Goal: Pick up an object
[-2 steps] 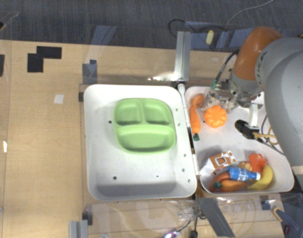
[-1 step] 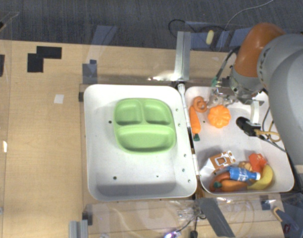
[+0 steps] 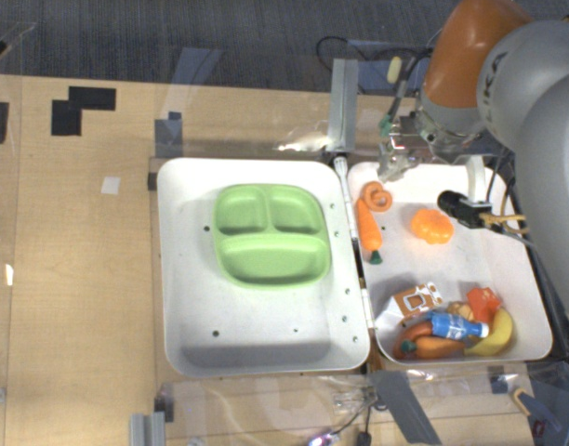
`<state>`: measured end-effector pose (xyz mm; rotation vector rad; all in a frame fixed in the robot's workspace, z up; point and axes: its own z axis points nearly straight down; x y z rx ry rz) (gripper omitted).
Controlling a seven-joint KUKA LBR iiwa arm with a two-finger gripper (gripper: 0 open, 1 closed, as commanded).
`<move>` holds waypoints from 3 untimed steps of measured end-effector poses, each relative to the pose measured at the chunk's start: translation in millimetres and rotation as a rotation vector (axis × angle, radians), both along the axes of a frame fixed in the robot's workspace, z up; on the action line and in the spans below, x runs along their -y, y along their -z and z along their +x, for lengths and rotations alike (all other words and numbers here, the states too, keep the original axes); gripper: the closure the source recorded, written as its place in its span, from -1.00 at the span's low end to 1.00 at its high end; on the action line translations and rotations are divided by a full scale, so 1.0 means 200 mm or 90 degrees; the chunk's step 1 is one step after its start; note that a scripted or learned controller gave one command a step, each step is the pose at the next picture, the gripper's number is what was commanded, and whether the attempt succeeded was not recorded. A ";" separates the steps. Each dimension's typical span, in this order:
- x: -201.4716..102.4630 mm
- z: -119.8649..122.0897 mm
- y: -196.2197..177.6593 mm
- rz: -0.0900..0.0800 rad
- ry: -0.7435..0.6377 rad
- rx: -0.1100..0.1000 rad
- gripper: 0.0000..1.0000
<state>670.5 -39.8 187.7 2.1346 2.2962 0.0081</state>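
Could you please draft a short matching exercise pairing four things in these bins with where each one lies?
Things:
1. green divided plate
2. toy carrot
3. banana
4. orange toy

Places:
A. near right corner of the right bin
B. middle of the left bin
C. along the right bin's left wall
D. middle of the right bin's far half

Pairs: 1-B, 2-C, 3-A, 4-D

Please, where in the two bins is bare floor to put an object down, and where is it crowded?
Left bin: a bare band around the green tray, widest along the front. Right bin: bare middle between the orange piece and the front pile. The carrot lines its left wall.
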 end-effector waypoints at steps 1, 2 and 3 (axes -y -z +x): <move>0.15 -0.23 -0.13 0.000 -0.035 -0.001 1.00; 0.52 -0.52 0.19 -0.001 -0.095 -0.002 1.00; 0.24 -0.59 0.20 0.002 0.186 -0.005 1.00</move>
